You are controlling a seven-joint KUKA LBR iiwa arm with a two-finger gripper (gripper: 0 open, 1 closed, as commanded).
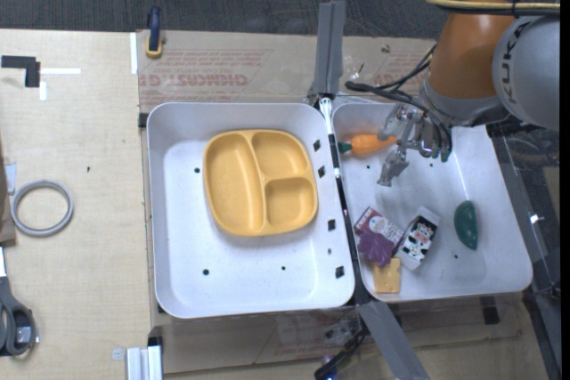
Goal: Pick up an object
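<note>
My gripper point(415, 154) hangs over the back of the right bin point(499, 191), its fingers point(391, 166) apart with nothing between them. An orange carrot point(365, 143) lies just to the gripper's left, against the bin's back left corner. Toward the front lie a purple packet point(378, 236), a black-and-white carton point(417, 240) and a tan piece point(386, 278). A dark green object point(467, 224) rests near the right wall. A yellow divided plate point(261, 182) sits in the left bin point(178, 262).
A raised divider point(335, 173) with black clips separates the two bins. On the bench to the left lie a grey tape ring point(40, 207) and scissors point(13, 327). Cables point(383, 84) trail from the wrist above the right bin's back edge.
</note>
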